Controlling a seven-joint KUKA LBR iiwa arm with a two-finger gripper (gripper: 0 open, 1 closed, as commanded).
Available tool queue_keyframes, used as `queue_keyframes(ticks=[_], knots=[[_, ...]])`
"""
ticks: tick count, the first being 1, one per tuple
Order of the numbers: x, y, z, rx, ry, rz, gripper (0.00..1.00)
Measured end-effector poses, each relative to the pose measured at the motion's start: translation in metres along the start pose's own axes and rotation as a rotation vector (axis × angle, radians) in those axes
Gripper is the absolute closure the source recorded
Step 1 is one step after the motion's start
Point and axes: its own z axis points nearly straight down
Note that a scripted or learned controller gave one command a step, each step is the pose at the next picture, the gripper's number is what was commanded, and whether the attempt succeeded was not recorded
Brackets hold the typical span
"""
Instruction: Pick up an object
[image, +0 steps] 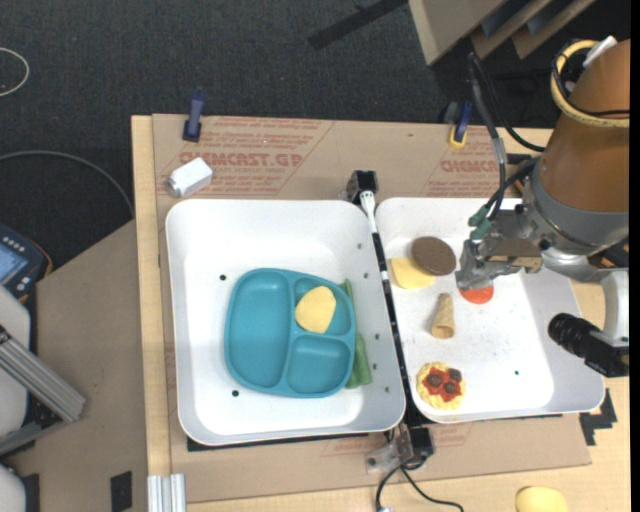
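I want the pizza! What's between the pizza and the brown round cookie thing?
In the camera view, a tan cone lies on the white bin floor between the brown disc and the small pizza.

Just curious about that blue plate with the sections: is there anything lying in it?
Yes, a yellow, lemon-like piece lies in the upper right compartment of the blue divided plate in the left bin.

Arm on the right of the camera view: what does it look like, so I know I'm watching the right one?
The arm is bulky and rounded, grey with a broad orange band above the wrist. Black cables run down to a small grey metal gripper.
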Motion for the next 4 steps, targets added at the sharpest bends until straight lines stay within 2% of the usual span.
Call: queue_keyframes(ticks=[1,2,4], knots=[[0.076,0.000,-0.015,-0.002,0.001,-0.009,1.00],[0.095,0.000,-0.071,-0.004,0.001,-0.004,1.00],[0.095,0.001,-0.089,-0.005,0.000,-0.004,1.00]])
